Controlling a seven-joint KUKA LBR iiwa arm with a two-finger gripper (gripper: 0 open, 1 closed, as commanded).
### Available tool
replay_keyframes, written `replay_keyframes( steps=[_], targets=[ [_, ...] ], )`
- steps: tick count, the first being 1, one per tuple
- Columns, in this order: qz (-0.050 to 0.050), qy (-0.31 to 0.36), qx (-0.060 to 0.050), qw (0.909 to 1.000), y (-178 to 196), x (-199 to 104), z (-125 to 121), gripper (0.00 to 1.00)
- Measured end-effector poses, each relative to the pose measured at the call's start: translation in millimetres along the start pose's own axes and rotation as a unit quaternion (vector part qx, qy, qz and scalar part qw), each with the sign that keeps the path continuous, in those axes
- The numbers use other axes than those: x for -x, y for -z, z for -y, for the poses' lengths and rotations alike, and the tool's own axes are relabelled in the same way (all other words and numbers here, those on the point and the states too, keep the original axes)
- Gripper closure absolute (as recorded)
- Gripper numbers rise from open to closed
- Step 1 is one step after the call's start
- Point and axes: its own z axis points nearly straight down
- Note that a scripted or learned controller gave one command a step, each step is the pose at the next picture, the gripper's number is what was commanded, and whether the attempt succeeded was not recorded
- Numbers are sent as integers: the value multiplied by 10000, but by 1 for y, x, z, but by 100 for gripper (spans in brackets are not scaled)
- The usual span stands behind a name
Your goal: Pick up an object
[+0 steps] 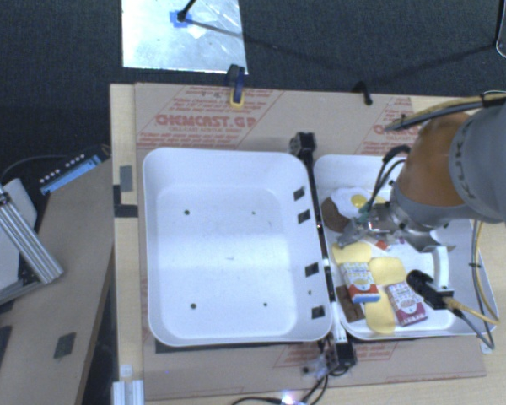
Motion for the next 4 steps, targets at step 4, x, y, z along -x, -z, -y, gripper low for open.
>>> replay_keyframes(
  steps=[4],
  targets=[
    [16, -9, 72, 10000, 227, 56, -51, 0]
  ],
)
